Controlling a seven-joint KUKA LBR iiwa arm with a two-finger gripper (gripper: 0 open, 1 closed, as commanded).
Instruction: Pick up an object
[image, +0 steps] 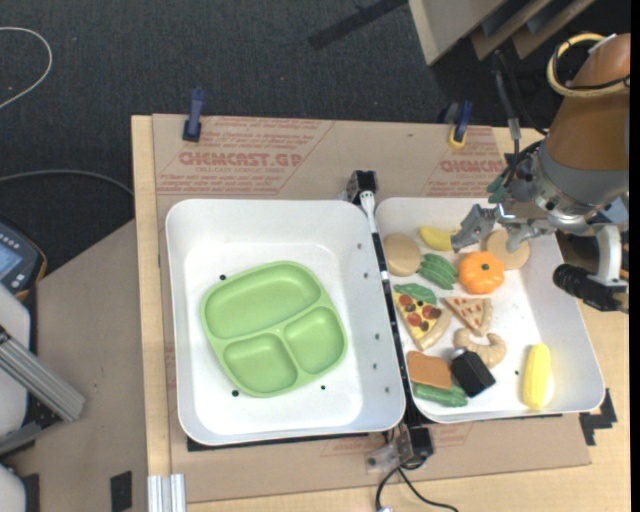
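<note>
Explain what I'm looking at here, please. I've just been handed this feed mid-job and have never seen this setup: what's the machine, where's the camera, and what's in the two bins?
This is one camera fixed above a bench, looking down at a slant. The grey robot arm with an orange band reaches in from the right; its two-finger gripper hangs over the right white bin, above the toy food. I see nothing between its fingers.

The left white bin holds a green three-compartment plastic tray. The right bin holds toy food: a small orange pumpkin, a pizza slice, a yellow corn cob, a yellow banana, a black block, and more.

The job is to pick up one object.
</note>
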